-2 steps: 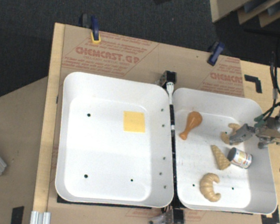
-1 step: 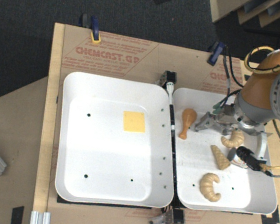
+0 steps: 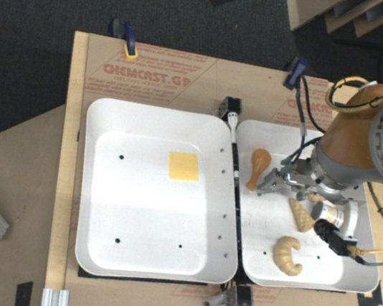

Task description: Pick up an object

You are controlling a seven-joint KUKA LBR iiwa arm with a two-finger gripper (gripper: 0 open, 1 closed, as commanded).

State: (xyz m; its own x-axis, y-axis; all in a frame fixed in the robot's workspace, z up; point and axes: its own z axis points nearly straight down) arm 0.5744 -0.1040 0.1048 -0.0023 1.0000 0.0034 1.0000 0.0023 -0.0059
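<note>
In the right bin (image 3: 330,277) lie three toy foods. A tan drumstick (image 3: 257,165) rests near the bin's left wall. A beige bread piece (image 3: 302,215) sits in the middle, and a croissant (image 3: 288,254) lies toward the front. My gripper (image 3: 274,182) hangs low over this bin, just right of the drumstick and up-left of the bread piece, with the grey and orange arm (image 3: 357,140) above it. Nothing shows as held. A flat yellow square (image 3: 183,167) lies in the left bin (image 3: 98,191).
The two bins meet at a black-hinged divider (image 3: 234,192). Cables (image 3: 308,110) run along the right bin's back edge, and clamps (image 3: 130,38) hold the cardboard base. A black cable connector (image 3: 333,238) trails by the wrist.
</note>
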